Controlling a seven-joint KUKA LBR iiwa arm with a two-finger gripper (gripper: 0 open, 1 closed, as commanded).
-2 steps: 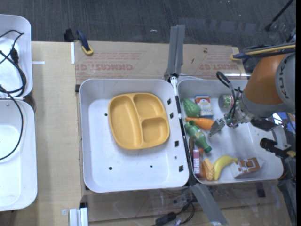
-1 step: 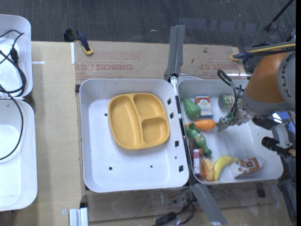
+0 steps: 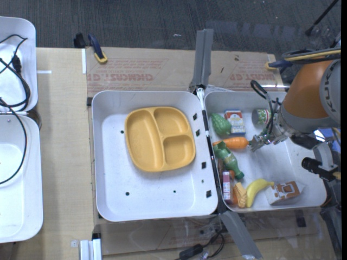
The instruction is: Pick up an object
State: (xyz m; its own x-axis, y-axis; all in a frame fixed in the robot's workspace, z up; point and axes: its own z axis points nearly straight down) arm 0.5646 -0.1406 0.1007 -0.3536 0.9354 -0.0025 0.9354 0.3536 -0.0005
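We saw the bench (image 3: 59, 91) as the largest thing, pale wood with a cardboard sheet (image 3: 146, 72) along its far side and dark carpet (image 3: 162, 10) beyond. On it sat the left bin (image 3: 108, 199) and the right bin (image 3: 312, 196), touching at a grey divider (image 3: 204, 58). The arm (image 3: 309, 93) reached over the right bin from the right, orange band uppermost. In the left bin lay a yellow divided plate (image 3: 160, 138). The right bin held the small things, crowded along its left wall: a green vegetable (image 3: 220, 124), a white carton (image 3: 235, 121), a green can (image 3: 261, 116), an orange carrot (image 3: 235, 143), a green bottle (image 3: 227, 159), a red packet (image 3: 226, 182), a banana (image 3: 256, 190) and a brown-and-white box (image 3: 286, 191). The gripper (image 3: 259, 142) hung low just right of the carrot's tip, the can close behind it; we could not tell how it was set, nor whether it touched the carrot.
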